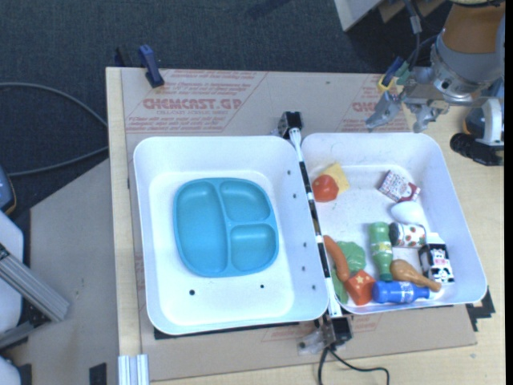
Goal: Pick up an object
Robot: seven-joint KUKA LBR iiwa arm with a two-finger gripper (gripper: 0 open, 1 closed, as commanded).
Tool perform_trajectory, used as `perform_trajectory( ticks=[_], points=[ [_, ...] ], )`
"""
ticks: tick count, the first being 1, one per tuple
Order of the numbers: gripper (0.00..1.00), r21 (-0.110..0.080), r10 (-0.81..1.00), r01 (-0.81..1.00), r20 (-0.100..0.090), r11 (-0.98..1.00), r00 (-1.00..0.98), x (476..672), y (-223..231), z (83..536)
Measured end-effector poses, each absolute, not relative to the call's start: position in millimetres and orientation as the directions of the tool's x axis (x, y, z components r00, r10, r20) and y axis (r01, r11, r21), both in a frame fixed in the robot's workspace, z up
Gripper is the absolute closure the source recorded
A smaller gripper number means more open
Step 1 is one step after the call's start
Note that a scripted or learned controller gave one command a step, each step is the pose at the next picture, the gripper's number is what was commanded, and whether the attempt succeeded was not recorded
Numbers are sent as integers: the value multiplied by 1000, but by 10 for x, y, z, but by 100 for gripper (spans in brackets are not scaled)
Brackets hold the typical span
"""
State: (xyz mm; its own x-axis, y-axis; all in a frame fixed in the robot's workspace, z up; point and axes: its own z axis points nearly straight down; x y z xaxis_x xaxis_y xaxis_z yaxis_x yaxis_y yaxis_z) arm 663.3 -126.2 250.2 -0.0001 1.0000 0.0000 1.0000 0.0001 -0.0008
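Now the gripper (403,112) is seen poised above the right bin's (458,215) far rim, fingers spread and empty, so a descent onto a toy is called for.

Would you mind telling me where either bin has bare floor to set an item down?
Left bin: a bare white margin rings the blue divided plate, widest along the front. Right bin: free along the back wall, behind the tomato. Its front half is crowded with toys.
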Motion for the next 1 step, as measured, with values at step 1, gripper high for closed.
perform_trajectory(
  ticks=[1],
  points=[
    [0, -2, 1000, 1000, 1, 1, -1, 6459, -745, 1842]
  ],
)
